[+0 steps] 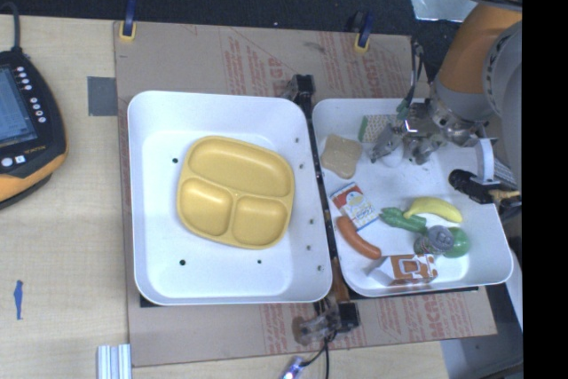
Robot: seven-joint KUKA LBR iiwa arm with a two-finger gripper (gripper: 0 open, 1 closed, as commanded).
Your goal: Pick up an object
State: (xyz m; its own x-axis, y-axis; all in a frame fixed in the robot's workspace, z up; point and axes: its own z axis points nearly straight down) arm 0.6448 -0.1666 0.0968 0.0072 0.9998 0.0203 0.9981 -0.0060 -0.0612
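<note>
Hand (pixel 401 146) above right bin (pixel 497 266); banana (pixel 433 209) lengthwise left-right

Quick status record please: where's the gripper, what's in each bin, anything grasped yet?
gripper: low over the right bin's upper part
grasp: nothing seen between its fingers
left bin: yellow divided tray
right bin: tan block, small card, hot dog, banana, green toy, orange and white packet
nearest to gripper: tan block, to its left
</note>
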